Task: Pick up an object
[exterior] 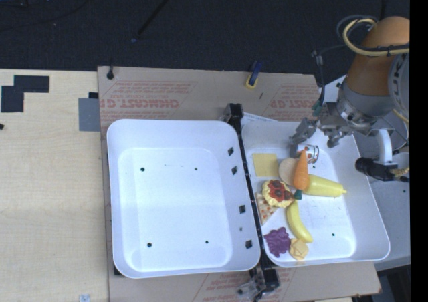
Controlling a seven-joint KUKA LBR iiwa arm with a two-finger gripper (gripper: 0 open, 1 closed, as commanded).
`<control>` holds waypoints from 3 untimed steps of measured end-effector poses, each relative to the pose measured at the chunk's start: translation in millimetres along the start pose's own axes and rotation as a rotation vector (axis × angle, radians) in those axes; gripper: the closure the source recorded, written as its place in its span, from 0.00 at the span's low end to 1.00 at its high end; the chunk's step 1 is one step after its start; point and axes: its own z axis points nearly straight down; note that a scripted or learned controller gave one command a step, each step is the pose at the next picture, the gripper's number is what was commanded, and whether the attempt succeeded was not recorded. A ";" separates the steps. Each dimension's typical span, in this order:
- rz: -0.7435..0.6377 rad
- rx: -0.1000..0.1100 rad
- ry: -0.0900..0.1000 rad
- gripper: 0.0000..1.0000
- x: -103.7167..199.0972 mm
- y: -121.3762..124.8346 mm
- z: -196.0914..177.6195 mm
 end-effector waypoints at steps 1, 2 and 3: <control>0.005 0.007 0.000 0.00 -68.2 -8.3 114.4; -0.002 0.000 0.001 0.00 -14.7 12.8 108.0; -0.001 0.012 0.003 1.00 -16.3 10.3 98.4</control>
